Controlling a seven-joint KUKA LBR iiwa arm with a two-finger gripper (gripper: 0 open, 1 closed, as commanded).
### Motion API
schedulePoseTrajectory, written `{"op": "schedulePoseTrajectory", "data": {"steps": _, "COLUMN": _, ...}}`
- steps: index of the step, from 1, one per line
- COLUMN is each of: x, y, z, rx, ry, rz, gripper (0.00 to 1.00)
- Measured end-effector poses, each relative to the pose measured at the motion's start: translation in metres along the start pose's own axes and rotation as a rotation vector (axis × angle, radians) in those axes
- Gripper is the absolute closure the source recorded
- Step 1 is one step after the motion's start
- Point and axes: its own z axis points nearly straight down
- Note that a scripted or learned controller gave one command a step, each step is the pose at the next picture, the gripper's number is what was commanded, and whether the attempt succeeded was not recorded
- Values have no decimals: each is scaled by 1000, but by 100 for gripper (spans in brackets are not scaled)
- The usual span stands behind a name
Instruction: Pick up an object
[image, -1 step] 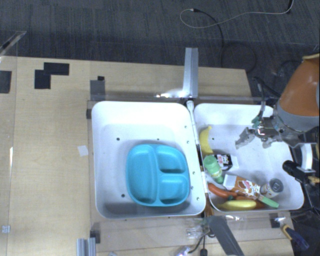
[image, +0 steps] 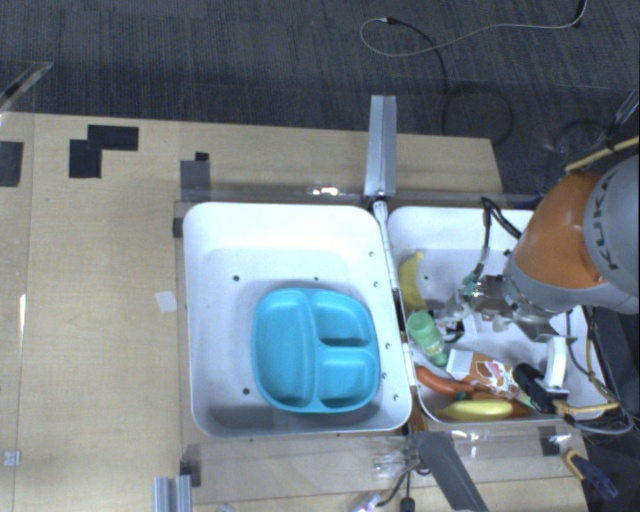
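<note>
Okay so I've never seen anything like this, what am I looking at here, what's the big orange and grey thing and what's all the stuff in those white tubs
This is one picture from a camera fixed above a workbench, looking down at a slant. The orange and grey thing is a robot arm reaching in from the right. Its job is to pick up an object.

Two shallow white tubs sit side by side. The left tub holds a blue divided plate. The right tub holds small toy-like items: a yellow banana, a green bottle, something orange like a carrot, another yellow piece and a printed packet.

The arm's claw is down among those items, just right of the banana. From this angle I can't tell whether it has grabbed anything.
</note>
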Motion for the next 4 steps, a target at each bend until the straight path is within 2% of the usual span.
{"op": "schedulePoseTrajectory", "data": {"steps": 1, "x": 8, "y": 26, "z": 9, "rx": -17, "ry": -9, "rz": -231, "gripper": 0}}
{"op": "schedulePoseTrajectory", "data": {"steps": 2, "x": 9, "y": 51, "z": 10, "rx": -14, "ry": -7, "rz": -298, "gripper": 0}}
{"op": "schedulePoseTrajectory", "data": {"steps": 3, "x": 62, "y": -4, "z": -67, "rx": 30, "ry": 7, "rz": -276, "gripper": 0}}
{"op": "schedulePoseTrajectory", "data": {"steps": 4, "x": 51, "y": 48, "z": -64, "rx": 32, "ry": 5, "rz": -240, "gripper": 0}}
